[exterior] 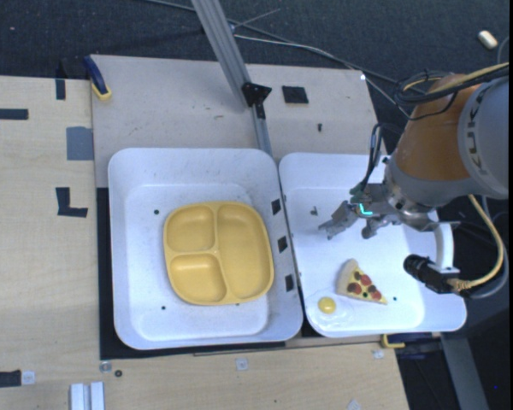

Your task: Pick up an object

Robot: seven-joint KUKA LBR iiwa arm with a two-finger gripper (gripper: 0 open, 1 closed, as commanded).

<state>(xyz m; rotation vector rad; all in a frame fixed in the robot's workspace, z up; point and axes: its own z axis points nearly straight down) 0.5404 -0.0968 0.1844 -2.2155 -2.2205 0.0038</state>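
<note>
A toy pizza slice [360, 283] with red dots lies in the right bin [325, 178], toward its front. A small yellow round piece [327, 305] sits at the bin's front left corner. My gripper [349, 225] hangs over the middle of the right bin, just above and behind the pizza slice. Its fingers [334, 225] are spread and nothing lies between them. A yellow divided plate [217, 253] rests in the left bin [137, 229].
A grey metal post [227, 45] slants up from between the bins at the back. The arm's orange-banded body [440, 139] looms over the right bin's far right side. A black cable connector [427, 273] hangs at the right bin's right edge.
</note>
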